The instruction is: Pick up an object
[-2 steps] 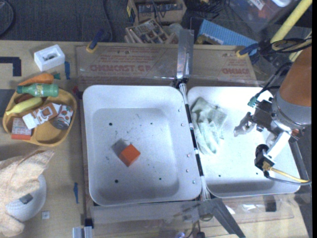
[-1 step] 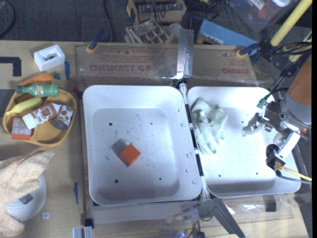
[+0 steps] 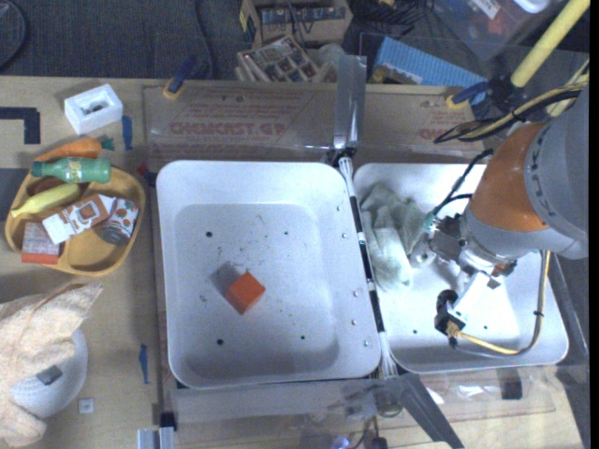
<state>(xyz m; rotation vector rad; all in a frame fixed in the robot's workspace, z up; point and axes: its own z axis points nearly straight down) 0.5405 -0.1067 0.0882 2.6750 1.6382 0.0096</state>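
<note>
Cloth (image 3: 388, 232), crumpled and pale, lay in the right bin (image 3: 524, 344) beside the divider, just left of the gripper (image 3: 432, 243); you would have found it soft, light and limp, best pinched at a raised fold. Whether the gripper was open I could not tell. Left of the divider sat a small, stiff orange block (image 3: 246, 292).

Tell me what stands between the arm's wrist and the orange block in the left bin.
The orange block lies in the left bin; the arm's wrist is over the right bin. Between them run the two bins' adjoining rims, with a pale crumpled cloth just beside them.
</note>
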